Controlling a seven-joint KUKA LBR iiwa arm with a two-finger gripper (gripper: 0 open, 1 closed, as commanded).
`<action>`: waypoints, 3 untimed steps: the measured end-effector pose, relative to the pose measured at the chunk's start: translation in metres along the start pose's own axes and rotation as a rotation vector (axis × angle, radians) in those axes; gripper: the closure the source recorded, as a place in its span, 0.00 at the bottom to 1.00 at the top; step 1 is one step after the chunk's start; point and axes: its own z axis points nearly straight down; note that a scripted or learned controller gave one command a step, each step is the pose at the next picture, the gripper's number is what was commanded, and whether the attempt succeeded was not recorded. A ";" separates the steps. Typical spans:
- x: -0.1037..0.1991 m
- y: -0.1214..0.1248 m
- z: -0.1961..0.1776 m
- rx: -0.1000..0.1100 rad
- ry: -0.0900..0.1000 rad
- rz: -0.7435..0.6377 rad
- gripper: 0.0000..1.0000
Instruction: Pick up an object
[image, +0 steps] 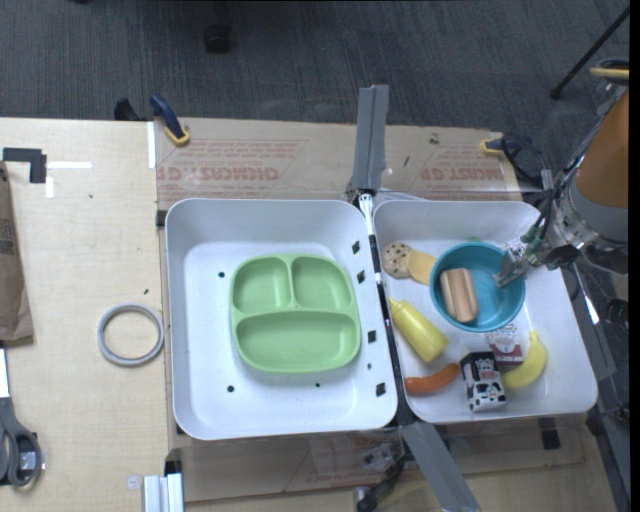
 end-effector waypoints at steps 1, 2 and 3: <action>0.037 -0.047 0.057 -0.001 0.001 -0.065 1.00; 0.027 -0.059 0.038 -0.003 -0.001 -0.098 1.00; 0.054 0.012 -0.024 -0.002 -0.001 -0.227 1.00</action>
